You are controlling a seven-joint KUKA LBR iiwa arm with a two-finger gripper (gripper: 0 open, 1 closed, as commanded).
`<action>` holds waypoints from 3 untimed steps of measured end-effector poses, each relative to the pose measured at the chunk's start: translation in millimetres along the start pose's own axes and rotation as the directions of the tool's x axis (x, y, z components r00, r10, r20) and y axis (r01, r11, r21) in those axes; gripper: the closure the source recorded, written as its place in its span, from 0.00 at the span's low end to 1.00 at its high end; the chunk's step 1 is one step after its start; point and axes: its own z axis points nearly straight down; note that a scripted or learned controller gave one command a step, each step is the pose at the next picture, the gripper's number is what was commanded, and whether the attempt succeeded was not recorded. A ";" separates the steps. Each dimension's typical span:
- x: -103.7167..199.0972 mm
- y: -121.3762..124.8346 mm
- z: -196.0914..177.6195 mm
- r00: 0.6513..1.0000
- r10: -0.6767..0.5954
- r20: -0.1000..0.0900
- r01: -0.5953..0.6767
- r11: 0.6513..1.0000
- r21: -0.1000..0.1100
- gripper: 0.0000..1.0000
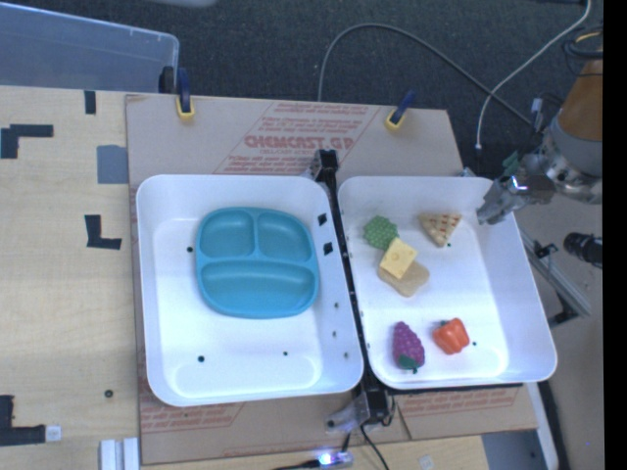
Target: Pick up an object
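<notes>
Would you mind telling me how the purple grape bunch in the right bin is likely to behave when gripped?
The purple grape bunch looks like moulded toy food, so probably stiff and light. Its bumpy, rounded surface may slip between fingers. It lies close to the red pepper, which a push might nudge.

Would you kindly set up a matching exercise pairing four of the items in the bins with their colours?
Things:
1. divided plate
2. grape bunch
3. pepper
4. broccoli piece

Colours:
A. green
B. red-orange
C. blue
D. purple

Pairs: 1-C, 2-D, 3-B, 4-A
</notes>
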 end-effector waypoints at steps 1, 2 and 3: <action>55.8 -13.1 -9.5 1.000 -0.005 -0.002 0.005 1.000 0.001 1.00; 112.4 -25.8 2.0 1.000 -0.005 -0.002 0.005 1.000 0.004 1.00; 169.0 -49.8 -0.1 1.000 -0.005 -0.002 0.005 1.000 0.004 1.00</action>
